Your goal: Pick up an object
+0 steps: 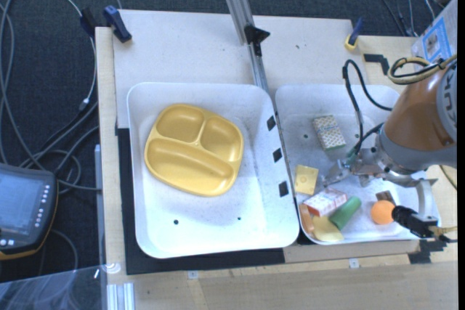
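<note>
I hang low over the right bin (290, 102), my gripper (347, 169) near its middle; whether my jaws are apart or together I cannot tell. Along the bin's near edge lie a yellow block (306, 178), a red-and-white box (325, 202), a green cylinder (346, 213) and an orange ball (382, 212). A patterned box (328, 131) sits toward the far edge. The left bin (145, 229) carries a yellow divided plate (194, 149)
</note>
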